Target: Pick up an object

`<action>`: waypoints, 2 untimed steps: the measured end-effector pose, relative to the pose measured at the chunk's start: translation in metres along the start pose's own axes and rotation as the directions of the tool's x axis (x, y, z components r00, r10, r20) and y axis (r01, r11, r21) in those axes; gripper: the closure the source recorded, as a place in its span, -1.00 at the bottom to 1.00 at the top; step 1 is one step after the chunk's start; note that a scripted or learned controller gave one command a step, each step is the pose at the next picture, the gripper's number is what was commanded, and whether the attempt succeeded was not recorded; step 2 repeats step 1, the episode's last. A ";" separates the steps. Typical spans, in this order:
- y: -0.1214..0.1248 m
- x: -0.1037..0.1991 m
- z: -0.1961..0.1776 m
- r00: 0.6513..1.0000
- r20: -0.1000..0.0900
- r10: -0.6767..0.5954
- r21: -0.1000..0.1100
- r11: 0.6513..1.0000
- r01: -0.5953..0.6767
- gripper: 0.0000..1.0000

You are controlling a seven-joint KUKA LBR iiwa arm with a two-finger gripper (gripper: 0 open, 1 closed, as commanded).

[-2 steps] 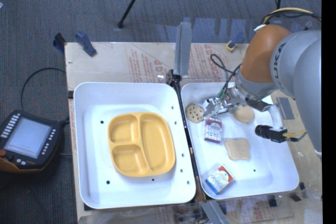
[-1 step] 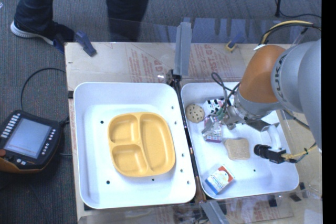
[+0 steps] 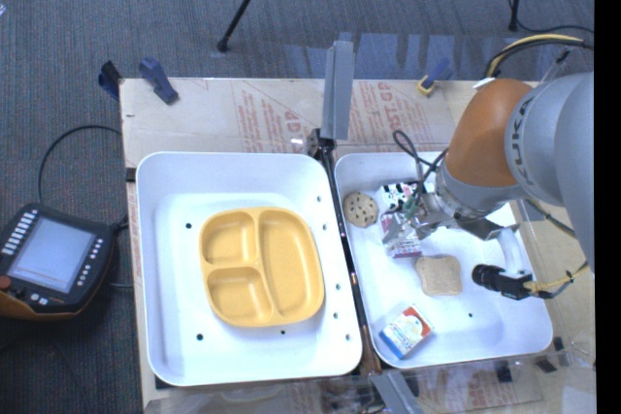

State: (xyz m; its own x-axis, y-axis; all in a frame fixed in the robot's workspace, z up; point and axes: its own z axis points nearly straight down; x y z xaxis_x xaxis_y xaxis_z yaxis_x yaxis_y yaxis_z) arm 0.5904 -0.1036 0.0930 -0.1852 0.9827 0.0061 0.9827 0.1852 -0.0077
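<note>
**Pincer [image 3: 412,216] low in the right bin [image 3: 524,333], over a small packet [image 3: 400,240]**

Pincer and grey arm [image 3: 548,141] reach into the back left part of the right bin; whether the pincer is released or clenched cannot be told. The packet lies right under it, greyish pink and crumpled, partly hidden. On the surface [image 3: 243,116], the left bin [image 3: 165,305] bears a yellow divided plate [image 3: 262,265]. In the right bin, a slice of toast [image 3: 440,275] lies just beside the packet, a blue, white and red box [image 3: 405,331] lies near the front, and a round cookie [image 3: 361,207] lies to the packet's left.
</note>
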 end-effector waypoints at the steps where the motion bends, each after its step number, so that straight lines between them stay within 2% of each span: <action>1: 0.063 0.039 -0.098 0.996 0.005 0.088 -0.015 0.996 -0.088 1.00; 2: 0.063 0.039 -0.098 0.996 0.005 0.088 -0.015 0.996 -0.088 1.00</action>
